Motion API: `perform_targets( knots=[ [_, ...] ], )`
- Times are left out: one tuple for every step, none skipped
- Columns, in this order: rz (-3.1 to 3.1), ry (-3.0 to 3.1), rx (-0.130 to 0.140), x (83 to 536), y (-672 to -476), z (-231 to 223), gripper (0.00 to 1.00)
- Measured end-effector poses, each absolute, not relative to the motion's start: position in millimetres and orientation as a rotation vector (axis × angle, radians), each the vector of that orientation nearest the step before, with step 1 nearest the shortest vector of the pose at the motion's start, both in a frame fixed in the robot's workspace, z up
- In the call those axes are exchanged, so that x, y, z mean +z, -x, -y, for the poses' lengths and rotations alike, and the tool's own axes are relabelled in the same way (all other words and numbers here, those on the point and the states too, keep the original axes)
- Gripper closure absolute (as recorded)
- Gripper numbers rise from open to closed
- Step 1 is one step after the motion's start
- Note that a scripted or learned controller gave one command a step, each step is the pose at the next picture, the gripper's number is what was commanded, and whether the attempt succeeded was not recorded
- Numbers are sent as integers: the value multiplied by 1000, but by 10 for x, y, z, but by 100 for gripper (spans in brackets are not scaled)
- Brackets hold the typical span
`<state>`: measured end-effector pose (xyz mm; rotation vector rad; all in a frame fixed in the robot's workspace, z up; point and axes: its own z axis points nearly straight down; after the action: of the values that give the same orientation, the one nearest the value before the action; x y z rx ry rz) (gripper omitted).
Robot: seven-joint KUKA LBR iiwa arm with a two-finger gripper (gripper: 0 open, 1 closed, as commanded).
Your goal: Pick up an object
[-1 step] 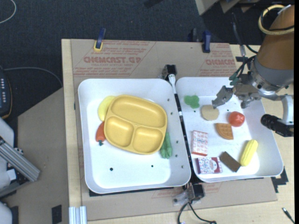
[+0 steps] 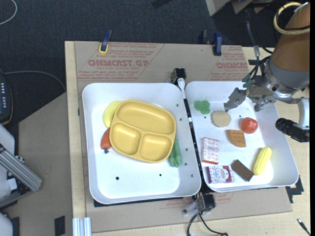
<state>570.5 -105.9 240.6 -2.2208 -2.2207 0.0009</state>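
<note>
Tool [image 2: 244, 98] hovers, metal fingers spread, over the round tan cookie [image 2: 221, 118] in the glossy right bin [image 2: 285, 167].

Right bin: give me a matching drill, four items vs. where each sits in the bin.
Items:
1. tomato
2. corn cob
3. green leaf
4. chocolate bar

Places:
A. far corner, beside the divider between the bins
B. near edge, just left of the yellow piece
C. near right part of the bin
D. middle right, below the gripper

Pairs: 1-D, 2-C, 3-A, 4-B
</note>
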Motion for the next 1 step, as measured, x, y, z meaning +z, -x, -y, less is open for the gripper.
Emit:
perform_targets(
  knots=[
    [2217,2218,6,1975,-5670,1042,0]
  ],
)
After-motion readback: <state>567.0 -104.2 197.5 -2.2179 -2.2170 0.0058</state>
